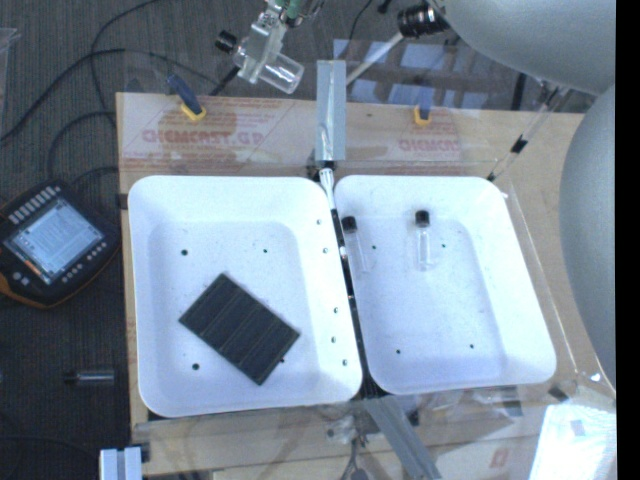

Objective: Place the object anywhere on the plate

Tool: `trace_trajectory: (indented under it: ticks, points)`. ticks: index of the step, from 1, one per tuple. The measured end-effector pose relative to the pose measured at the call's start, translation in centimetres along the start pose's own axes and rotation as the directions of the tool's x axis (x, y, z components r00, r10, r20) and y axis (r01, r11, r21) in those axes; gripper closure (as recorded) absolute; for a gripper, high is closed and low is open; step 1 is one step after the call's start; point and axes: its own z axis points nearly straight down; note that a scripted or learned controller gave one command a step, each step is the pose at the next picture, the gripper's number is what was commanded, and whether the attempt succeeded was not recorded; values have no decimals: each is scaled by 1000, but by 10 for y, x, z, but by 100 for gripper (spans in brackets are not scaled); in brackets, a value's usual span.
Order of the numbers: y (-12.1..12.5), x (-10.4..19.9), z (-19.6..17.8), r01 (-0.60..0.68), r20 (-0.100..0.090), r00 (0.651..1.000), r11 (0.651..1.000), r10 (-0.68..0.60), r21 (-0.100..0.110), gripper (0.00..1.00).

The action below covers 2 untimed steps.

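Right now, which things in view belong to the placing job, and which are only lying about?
Belong to the job:
- dark ribbed rectangular plate in the left white bin
- clear black-capped vials in the right white bin

Lying about:
- grey handheld control pendant
- yellow clamps

Plate (pixel 240 328): dark, flat, rectangular slab with faint parallel ridges, lying flat on the floor of the left bin (pixel 160 268), rotated so its long edges run diagonally; sits toward the bin's near side.

Objects: two small clear vials with black caps in the right bin (pixel 500 298). One vial (pixel 425 240) lies centre-far, cap pointing away. The other vial (pixel 353 243) lies just beside the bin's left wall. The two are apart, roughly parallel.
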Motion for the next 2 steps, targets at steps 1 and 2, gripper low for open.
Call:
trace_trajectory:
  ticks: [1, 2]
  points:
    - [0, -1, -10, -1, 5, 1000, 1000, 1, 1, 100]
    - [1, -2, -19, -3, 10, 1000, 1000, 3, 3, 100]
